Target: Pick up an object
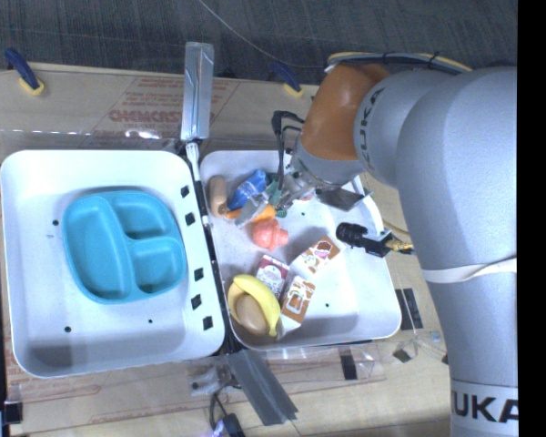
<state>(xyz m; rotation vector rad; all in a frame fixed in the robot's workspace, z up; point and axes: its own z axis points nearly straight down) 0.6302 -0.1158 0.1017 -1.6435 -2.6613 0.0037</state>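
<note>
Camera view has the gripper [282, 192] low over a blue packet [248, 189] lying slantwise, its grip impossible to make out.

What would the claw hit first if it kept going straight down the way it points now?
Probably the pile at the right bin's far end: the claw points at the orange piece beside the blue packet. Depth is unclear from above.
</note>
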